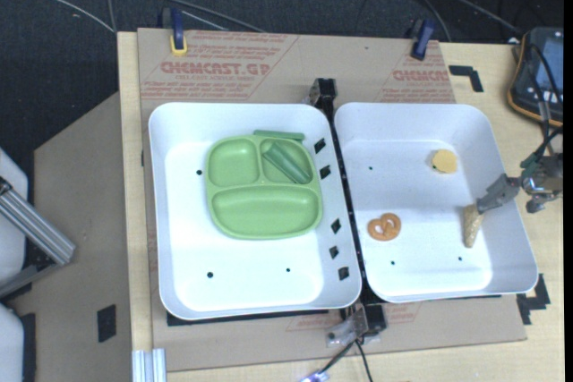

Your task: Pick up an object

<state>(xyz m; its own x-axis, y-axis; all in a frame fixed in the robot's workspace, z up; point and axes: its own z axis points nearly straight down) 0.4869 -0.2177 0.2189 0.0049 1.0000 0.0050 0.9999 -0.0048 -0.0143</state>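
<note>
We see the gripper (498, 194) at the rt bin's (407, 123) rt edge, its fingers' state unclear to us, just above a tan piece (470, 225), w/ a pretzel (384, 227) and yellow piece (443, 161) nearby.

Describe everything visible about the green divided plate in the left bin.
The green divided plastic plate is rounded-square with three compartments: two small at the back, one wide in front. It lies flat in the left white bin, towards the back. A darker green oblong piece rests in the back right compartment.
</note>
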